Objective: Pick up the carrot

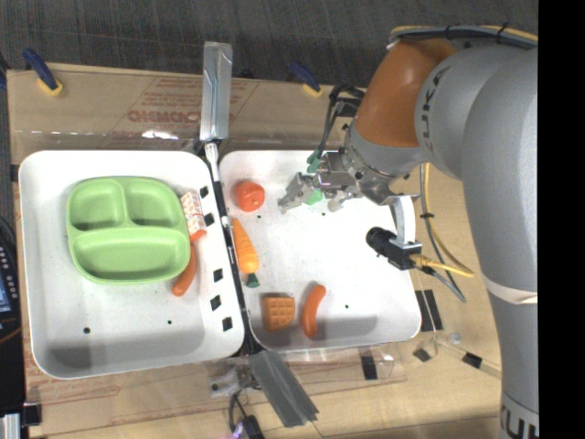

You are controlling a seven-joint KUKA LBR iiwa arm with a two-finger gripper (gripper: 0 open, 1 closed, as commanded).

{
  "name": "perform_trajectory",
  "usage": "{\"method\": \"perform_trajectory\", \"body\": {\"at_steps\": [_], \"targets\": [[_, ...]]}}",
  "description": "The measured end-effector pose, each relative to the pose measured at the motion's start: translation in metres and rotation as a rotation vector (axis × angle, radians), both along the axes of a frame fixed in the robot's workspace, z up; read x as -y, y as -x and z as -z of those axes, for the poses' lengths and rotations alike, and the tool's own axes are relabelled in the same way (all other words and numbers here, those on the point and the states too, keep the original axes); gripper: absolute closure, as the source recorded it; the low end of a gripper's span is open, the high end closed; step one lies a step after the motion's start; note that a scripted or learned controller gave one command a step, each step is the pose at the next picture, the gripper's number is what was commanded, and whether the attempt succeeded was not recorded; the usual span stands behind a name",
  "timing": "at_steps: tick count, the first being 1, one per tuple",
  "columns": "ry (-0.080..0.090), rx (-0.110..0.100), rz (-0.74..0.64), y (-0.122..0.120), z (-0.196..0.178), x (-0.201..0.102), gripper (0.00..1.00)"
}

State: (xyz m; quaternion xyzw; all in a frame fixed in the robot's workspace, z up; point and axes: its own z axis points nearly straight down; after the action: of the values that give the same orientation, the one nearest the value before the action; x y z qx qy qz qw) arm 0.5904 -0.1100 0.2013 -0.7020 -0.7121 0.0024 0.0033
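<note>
The carrot point(244, 248) is orange with a green tip at its lower end. It lies along the left wall of the right bin point(366, 273). My gripper point(312, 196) hangs over the upper middle of that bin, right of a small tomato point(248, 195) and up and to the right of the carrot. Its fingers point(292, 198) stand apart, and nothing is between them.
A waffle piece point(279, 311) and a red sausage point(313, 310) lie near the right bin's front wall. The left bin point(110, 327) holds a green divided plate point(128, 230), a small patterned packet point(192, 210) and an orange sausage point(186, 278). The arm's bulk fills the right side.
</note>
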Motion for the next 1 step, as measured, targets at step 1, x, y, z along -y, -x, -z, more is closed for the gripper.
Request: {"method": "perform_trajectory", "body": {"at_steps": [1], "targets": [[0.0, 0.0, 0.0, 0.0, 0.0, 0.0, 0.0]]}}
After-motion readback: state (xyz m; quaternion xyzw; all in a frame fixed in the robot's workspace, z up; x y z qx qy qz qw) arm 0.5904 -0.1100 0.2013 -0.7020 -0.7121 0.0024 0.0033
